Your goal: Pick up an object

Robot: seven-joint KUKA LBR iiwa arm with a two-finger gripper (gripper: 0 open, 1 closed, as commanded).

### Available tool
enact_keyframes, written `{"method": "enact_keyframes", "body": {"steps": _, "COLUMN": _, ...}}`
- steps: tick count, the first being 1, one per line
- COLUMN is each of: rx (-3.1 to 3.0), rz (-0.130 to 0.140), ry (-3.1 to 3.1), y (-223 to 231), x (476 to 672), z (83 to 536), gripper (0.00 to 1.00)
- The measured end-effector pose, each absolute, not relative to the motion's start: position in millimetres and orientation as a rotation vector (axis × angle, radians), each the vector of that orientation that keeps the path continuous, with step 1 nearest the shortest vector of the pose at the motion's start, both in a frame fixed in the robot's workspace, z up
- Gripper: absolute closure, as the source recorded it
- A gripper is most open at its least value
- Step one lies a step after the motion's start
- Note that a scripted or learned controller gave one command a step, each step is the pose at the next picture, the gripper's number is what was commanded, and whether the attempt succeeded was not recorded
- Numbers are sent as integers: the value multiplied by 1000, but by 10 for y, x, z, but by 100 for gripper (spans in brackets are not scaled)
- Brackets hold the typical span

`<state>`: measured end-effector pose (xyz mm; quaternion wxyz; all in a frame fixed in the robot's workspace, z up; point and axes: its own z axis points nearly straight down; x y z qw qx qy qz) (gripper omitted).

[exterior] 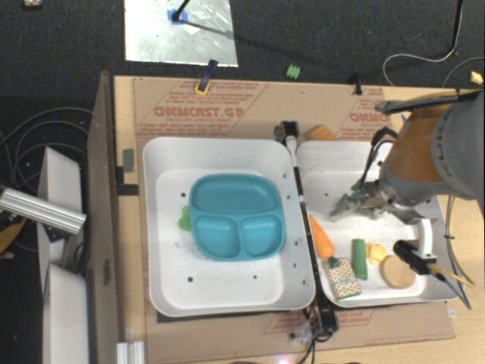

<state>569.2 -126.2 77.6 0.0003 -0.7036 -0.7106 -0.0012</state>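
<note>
The end effector (350,203) hangs low over the middle of the right bin (330,165), above bare white floor; whether it is apart or together cannot be told from this slant, and nothing is seen held in it

The things to pick lie along the near side of that bin: an orange carrot (321,237) by the left wall, a patterned packet (342,277) just beside the carrot's lower end, a green stick (358,258) next to the packet, a small yellow piece (375,252) beside the stick, and a tan disc (397,273) near the yellow piece

The left bin (163,203) holds a blue divided plate (236,214) with a small green item (184,218) touching its left edge

Both bins rest on the table (197,112)
</note>
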Motion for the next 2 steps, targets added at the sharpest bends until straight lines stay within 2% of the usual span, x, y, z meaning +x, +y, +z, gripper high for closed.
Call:
{"method": "enact_keyframes", "body": {"steps": 1, "rx": -2227, "rz": -10, "ry": -2238, "y": -1765, "x": 6446, "z": 1594, "gripper": 0}}
{"method": "enact_keyframes", "body": {"steps": 2, "rx": -2230, "rz": 0, "ry": -2220, "y": -2100, "x": 5641, "z": 2148, "gripper": 0}}
